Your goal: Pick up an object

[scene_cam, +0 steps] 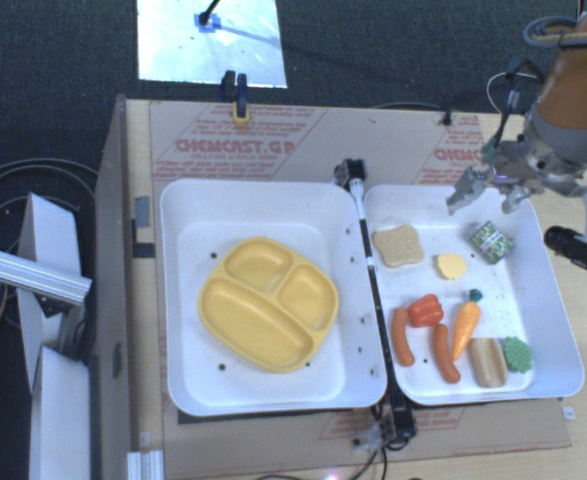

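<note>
Claw [488, 190] spread and holding nothing, green packet [492, 241] just below it in right bin [558, 313]

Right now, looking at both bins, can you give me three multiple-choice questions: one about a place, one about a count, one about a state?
1. Where does the yellow tray lie?
A. left bin
B. right bin
C. on the cardboard

2. How many sausages are in the right bin?
A. none
B. two
C. five

3. What is between the fingers of the end effector?
A. the carrot
B. the bread
C. nothing

Answers:
1 A, the tray rests inside the left bin.
2 B, two orange-red sausages lie by the tomato.
3 C, the end effector hangs open above the bin's far edge, gripping nothing.
</note>
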### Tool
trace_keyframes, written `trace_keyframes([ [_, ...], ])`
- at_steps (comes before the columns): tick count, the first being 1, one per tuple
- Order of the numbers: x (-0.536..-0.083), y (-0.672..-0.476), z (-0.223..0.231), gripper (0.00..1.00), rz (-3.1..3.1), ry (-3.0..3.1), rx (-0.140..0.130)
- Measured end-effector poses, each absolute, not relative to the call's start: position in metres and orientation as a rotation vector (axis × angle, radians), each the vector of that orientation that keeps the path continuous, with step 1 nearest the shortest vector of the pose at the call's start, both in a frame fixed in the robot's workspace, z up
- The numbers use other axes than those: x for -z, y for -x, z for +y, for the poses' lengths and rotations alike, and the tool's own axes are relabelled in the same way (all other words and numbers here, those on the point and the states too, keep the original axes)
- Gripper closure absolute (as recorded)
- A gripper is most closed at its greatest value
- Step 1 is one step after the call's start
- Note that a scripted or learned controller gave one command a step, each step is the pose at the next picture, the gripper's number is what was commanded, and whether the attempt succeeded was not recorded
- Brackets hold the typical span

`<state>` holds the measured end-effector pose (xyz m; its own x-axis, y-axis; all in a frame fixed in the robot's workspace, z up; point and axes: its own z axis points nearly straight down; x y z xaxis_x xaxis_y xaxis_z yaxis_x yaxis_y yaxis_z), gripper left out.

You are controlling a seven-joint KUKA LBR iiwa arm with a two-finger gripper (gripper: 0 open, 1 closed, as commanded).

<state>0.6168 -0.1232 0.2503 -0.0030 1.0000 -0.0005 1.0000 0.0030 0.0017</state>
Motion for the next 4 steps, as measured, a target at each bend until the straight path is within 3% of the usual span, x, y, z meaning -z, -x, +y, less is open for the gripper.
trace_keyframes([
  [1, -0.186, -0.588, -0.139, 0.0, 2.223, -2.22, 0.001],
  [2, -0.084, -0.571, -0.132, 0.0, 2.222, -2.219, -0.001],
  [3, -0.084, -0.52, -0.16, 0.0, 2.221, -2.22, 0.001],
  [4, -0.11, -0.563, -0.118, 0.0, 2.224, -2.216, -0.003],
])
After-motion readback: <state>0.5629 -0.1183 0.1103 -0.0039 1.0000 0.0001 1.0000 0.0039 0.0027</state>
